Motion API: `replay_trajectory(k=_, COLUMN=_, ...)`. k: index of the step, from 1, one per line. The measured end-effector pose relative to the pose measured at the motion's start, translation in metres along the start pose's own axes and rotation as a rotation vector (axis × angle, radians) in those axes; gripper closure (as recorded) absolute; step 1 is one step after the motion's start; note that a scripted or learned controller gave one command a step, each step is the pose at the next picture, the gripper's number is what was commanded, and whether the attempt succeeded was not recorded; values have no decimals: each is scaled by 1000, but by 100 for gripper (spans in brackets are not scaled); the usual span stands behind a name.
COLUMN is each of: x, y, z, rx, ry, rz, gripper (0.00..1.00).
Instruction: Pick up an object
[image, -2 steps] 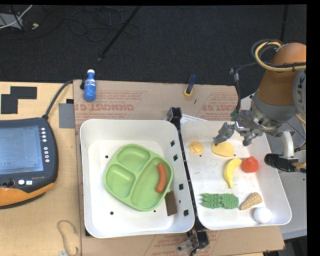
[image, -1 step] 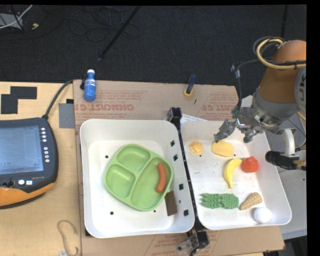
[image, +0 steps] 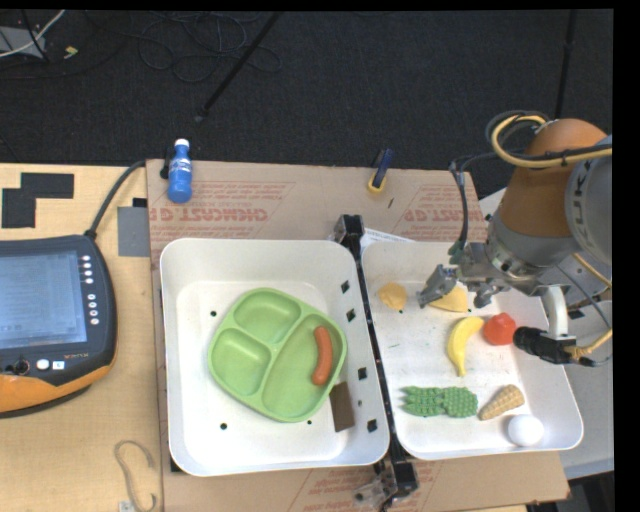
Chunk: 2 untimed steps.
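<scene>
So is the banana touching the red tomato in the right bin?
Apart. The camera view shows a strip of white bin floor between the banana and the red tomato, which sit side by side.

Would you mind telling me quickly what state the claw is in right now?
Claw: cannot be told; it sits low in the right bin at a yellow wedge-shaped piece.

A dark carpeted floor (image: 300, 90) with loose black cables (image: 180, 50) lies behind the cardboard-covered bench (image: 270, 205), under even light.
</scene>
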<state>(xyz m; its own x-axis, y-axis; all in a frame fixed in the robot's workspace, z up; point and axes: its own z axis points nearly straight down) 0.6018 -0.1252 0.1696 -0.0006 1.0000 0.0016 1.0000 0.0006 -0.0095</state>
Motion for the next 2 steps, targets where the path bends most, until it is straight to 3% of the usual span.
replay_trajectory(k=1, x=7, y=-8, z=61, rx=1, ry=1, rz=-1, gripper=0)
replay_trajectory(k=2, x=9, y=-8, z=84, rx=-3, ry=0, rz=2, gripper=0)
